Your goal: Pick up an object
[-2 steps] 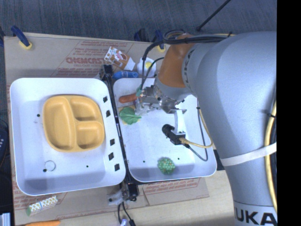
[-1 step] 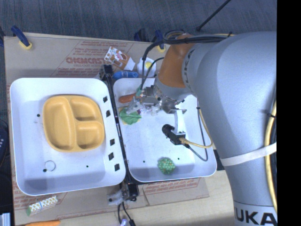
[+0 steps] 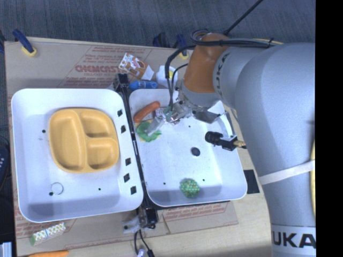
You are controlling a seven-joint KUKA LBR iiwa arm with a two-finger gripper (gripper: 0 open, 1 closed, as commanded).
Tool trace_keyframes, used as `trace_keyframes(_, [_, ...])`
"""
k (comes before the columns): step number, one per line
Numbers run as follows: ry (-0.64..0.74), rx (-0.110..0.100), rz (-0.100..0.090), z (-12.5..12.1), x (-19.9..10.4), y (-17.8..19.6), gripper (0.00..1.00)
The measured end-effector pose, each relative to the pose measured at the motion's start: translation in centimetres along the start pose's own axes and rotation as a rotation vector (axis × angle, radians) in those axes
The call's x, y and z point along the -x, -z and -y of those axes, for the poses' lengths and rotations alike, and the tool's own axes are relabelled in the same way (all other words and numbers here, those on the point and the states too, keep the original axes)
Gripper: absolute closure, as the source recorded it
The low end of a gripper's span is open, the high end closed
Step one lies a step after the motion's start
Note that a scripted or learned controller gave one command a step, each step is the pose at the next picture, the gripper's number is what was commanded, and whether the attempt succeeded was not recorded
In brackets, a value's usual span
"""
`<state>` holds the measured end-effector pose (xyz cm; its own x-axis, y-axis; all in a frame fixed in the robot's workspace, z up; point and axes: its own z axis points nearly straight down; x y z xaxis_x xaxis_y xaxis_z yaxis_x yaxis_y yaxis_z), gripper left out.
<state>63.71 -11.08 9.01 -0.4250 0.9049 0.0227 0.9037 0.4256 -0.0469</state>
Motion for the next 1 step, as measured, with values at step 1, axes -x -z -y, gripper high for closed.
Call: trace_keyframes(1, [-0.108,0.048,0.02,-3.4,-6.28,10.32,0.0])
